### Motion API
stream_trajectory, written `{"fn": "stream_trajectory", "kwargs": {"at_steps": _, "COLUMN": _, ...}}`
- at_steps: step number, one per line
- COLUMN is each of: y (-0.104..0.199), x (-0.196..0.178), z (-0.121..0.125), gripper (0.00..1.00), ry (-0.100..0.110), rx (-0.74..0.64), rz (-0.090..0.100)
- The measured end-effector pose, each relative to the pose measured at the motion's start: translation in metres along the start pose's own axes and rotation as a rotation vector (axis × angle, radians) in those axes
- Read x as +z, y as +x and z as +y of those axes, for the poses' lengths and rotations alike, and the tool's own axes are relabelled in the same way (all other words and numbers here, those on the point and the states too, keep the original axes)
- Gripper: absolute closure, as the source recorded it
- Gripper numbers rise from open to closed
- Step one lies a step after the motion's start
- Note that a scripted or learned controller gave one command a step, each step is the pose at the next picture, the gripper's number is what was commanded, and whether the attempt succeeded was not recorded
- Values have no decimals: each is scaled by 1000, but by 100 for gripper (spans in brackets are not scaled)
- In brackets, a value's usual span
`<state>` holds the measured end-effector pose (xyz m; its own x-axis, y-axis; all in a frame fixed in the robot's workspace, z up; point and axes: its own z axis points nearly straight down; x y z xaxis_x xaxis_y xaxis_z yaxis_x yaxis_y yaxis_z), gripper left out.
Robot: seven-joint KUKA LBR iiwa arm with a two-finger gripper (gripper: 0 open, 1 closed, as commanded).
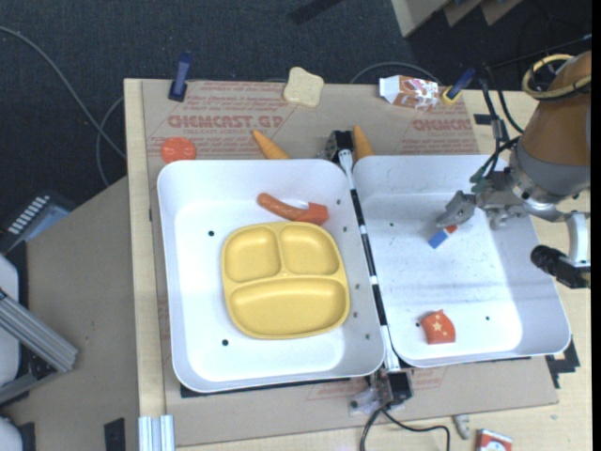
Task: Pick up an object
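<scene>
Blue block (439,240) in the right bin (526,336), at the tips of the fingers (454,216); whether they grip it cannot be told. Red piece (437,326) lies below them, near the bin's front. Left of them, the left bin (183,280) holds a yellow tray (282,280) and a sausage (293,208).

Even, bright overhead light; white bins (188,280) near blown out, faint soft shadows under yellow divided plate (282,280). Dark carpet (84,26) underexposed. Overall mild softness, fine detail smeared.
</scene>
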<state>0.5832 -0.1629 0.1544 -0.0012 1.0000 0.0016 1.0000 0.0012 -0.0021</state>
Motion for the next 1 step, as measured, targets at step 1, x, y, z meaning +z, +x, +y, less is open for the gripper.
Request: {"fn": "stream_trajectory", "kwargs": {"at_steps": 1, "y": 16, "x": 61, "z": 37, "gripper": 0, "ry": -2, "rx": 0, "rz": -1}}
